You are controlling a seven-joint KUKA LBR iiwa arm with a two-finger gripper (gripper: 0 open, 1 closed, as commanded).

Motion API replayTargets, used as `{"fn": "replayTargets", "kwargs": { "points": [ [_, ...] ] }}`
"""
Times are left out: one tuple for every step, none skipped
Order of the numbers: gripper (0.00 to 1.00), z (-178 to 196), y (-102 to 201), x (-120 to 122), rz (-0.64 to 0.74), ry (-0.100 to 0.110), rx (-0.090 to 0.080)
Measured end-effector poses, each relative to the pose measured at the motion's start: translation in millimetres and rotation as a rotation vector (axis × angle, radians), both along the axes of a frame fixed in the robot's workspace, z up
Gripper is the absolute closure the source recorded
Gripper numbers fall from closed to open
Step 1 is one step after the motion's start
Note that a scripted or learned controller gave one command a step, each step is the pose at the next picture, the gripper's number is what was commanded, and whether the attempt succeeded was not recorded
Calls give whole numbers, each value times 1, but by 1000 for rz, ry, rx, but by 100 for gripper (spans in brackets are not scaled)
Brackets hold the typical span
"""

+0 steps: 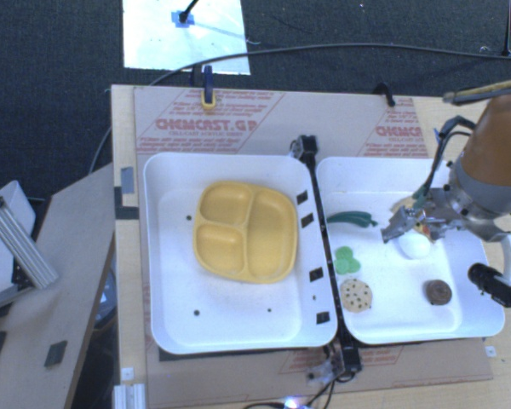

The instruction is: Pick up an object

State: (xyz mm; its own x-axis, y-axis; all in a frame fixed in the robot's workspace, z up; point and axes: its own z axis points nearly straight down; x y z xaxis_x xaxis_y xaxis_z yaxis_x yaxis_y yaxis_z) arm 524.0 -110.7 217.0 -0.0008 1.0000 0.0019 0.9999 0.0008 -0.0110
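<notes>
While the gripper (pixel 406 228) hovered just beside the white egg (pixel 414 246), jaw state unclear, centring it between them seemed wise.

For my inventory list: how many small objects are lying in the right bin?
5: a green bean at left, green slices, a cookie, a brown disc, a white egg under the gripper. The arm may hide more.

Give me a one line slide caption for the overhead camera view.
KUKA arm's gripper hovers by a white egg in the right bin; yellow divided plate sits in the left bin.
</notes>
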Motion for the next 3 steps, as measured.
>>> {"fn": "replayTargets", "kwargs": {
  "points": [
    [0,6,0,3,3,-12,-2],
    [0,-43,10,-1,1,-8,0],
    [0,-85,15,0,0,-8,0]
  ]
}}
